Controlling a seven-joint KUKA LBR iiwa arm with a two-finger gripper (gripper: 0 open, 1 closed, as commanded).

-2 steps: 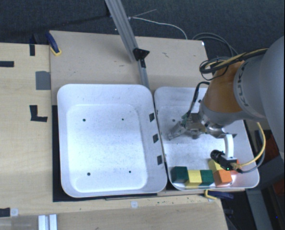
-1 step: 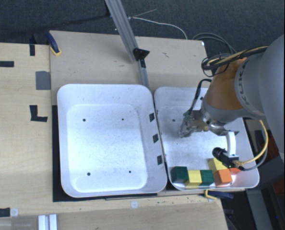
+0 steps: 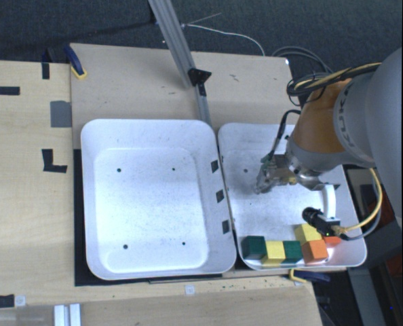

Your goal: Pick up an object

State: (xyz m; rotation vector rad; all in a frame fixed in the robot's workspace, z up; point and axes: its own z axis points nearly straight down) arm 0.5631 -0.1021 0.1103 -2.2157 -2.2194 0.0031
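Two white bins sit side by side on the desk (image 3: 140,80), the left bin (image 3: 147,195) beside the right bin (image 3: 245,148). The arm (image 3: 337,121) reaches over the right bin, its gripper (image 3: 266,182) low above the bin's middle; whether it grips anything I cannot tell. Blocks line that bin's near edge: dark green (image 3: 254,246), yellow (image 3: 275,250), green (image 3: 293,251), orange (image 3: 316,250), and another yellow (image 3: 307,233) behind.

arm (image 3: 364,114) cut off at right edge, tool (image 3: 268,177) finger gap too small to tell

A robotics lab — taped bench (image 3: 25,182), two white bins (image 3: 93,182), cabled arm (image 3: 351,114).
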